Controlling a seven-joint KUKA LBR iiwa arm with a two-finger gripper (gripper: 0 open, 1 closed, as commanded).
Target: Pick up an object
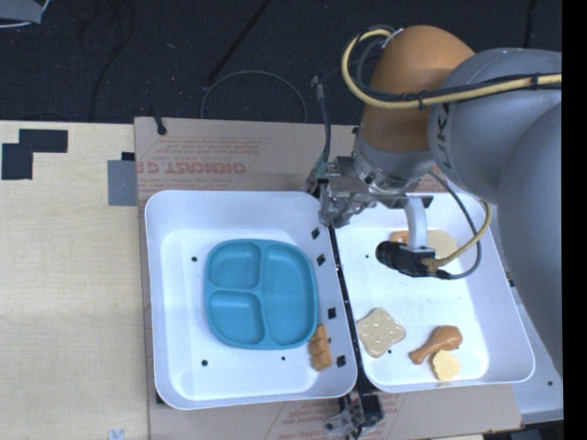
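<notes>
The gripper (341, 204) hangs over the right bin's (486, 310) far-left corner; open or closed, I can't tell. The bread slice (380, 330) lies well apart, near the front rim.

Lab — robot arm (514, 145), white bins (174, 220)

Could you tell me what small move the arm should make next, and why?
Probably shift the gripper toward the bread slice: it hangs over the middle divider, above no object, while the slice lies flat and apart from the other items.
</notes>
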